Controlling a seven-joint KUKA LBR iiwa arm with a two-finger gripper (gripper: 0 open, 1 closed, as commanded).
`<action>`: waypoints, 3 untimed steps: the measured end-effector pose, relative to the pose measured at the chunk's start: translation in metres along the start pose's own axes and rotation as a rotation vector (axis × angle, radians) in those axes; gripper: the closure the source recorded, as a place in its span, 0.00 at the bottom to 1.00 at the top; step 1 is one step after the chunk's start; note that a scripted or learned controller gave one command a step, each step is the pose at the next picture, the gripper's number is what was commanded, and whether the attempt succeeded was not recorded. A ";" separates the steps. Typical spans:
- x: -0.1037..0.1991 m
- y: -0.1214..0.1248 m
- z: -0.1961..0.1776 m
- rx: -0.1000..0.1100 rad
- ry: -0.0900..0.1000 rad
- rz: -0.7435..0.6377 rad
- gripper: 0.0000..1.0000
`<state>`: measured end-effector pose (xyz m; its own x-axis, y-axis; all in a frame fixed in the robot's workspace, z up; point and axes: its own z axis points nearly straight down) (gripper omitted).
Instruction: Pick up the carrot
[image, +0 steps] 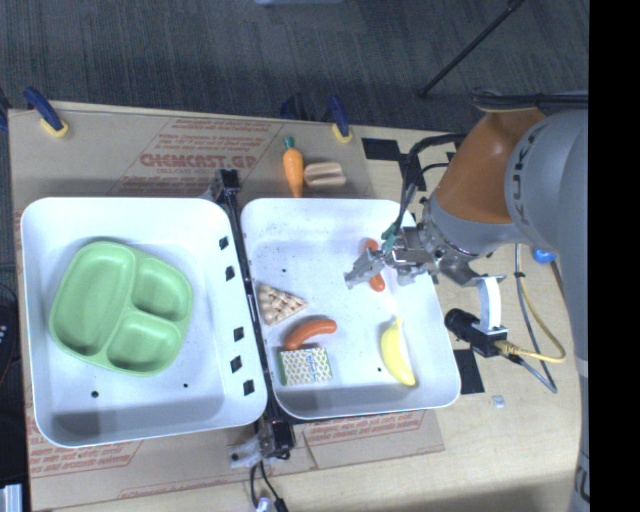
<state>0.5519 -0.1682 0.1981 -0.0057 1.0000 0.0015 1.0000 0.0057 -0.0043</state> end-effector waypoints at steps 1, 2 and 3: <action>-0.044 -0.071 0.094 -0.011 -0.006 -0.170 0.00; 0.065 -0.033 0.047 -0.001 0.000 -0.114 0.00; 0.010 -0.001 0.020 -0.002 -0.003 -0.459 0.00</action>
<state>0.5506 -0.1585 0.1778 -0.4479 0.8941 -0.0001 0.8941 0.4479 -0.0016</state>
